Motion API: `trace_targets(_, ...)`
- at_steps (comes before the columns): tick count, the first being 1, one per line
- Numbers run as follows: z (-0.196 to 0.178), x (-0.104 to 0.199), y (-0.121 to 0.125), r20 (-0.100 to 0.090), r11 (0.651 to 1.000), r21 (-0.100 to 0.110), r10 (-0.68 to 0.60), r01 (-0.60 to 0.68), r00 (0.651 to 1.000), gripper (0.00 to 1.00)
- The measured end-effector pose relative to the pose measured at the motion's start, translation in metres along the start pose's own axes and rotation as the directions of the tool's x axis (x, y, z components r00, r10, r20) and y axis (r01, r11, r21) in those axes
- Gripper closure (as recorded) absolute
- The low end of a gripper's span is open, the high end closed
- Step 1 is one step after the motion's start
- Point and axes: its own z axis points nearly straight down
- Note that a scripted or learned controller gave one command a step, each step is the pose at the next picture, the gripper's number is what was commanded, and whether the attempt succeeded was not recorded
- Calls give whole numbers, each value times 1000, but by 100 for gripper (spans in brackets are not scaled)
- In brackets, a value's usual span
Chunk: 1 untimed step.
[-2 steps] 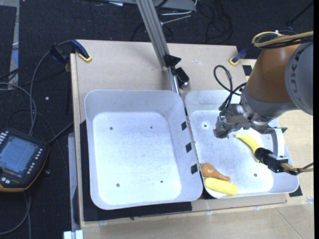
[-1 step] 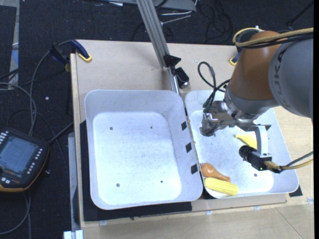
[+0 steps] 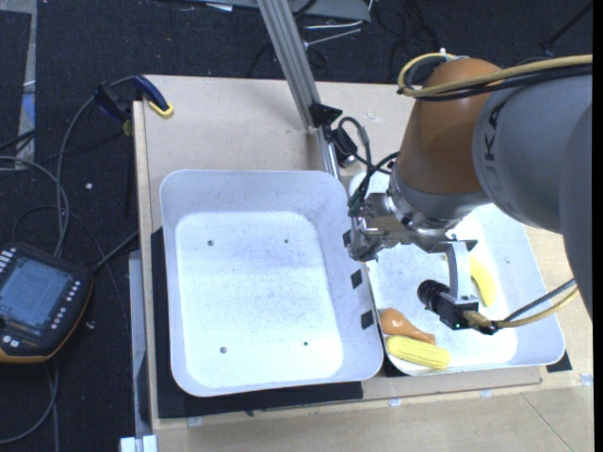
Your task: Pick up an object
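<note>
Corn cob [image 3: 417, 351] lies at the front edge of the right bin [image 3: 524, 339], below the pincer [image 3: 364, 241] in the view and a little to its right, well apart from it. Orange fruit [image 3: 405, 324] touches the cob on the pincer's side. Yellow piece [image 3: 482, 281] lies further right, beyond the wrist. Pincer sits low over the rim shared with the left bin [image 3: 254, 290]; whether it is open or closed, cannot tell. Arm [image 3: 509, 149] overhangs the right bin's rear half. Two small black squares [image 3: 357, 278] sit on the shared rim just below the pincer.
</note>
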Motion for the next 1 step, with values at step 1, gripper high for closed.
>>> trace_targets(1, 10, 46, 0, 1, 1000, 1, 0, 0, 1000, 100)
